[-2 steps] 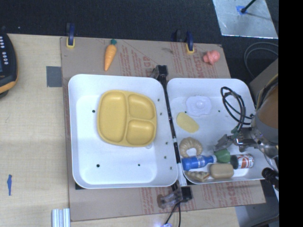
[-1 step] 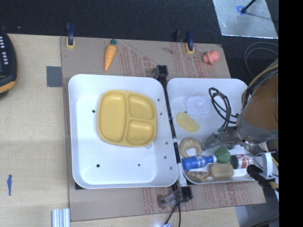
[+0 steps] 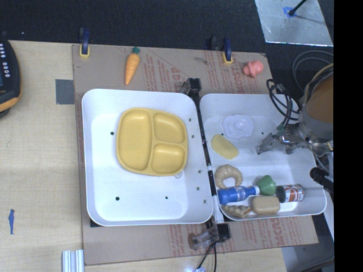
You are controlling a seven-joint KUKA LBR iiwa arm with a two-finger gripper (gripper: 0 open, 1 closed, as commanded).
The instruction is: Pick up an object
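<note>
My gripper (image 3: 271,144) hangs over the right part of the right bin (image 3: 266,109), at the end of the grey arm that comes in from the right edge. In that bin lie a clear plastic lid (image 3: 237,126), a yellow oval piece (image 3: 224,147), a tan ring-shaped pastry (image 3: 228,176), a blue bottle (image 3: 235,195), a green piece (image 3: 265,184), a small red-and-white can (image 3: 292,194) and a tan bread roll (image 3: 265,205). The gripper is right of the lid and above the green piece. I see nothing held in it.
The left bin (image 3: 102,197) holds a yellow divided plate (image 3: 152,140). A toy carrot (image 3: 131,67) and a pink toy (image 3: 253,68) lie on the board behind the bins. Black cables (image 3: 283,98) loop near the arm. A dark device (image 3: 7,72) sits at the far left.
</note>
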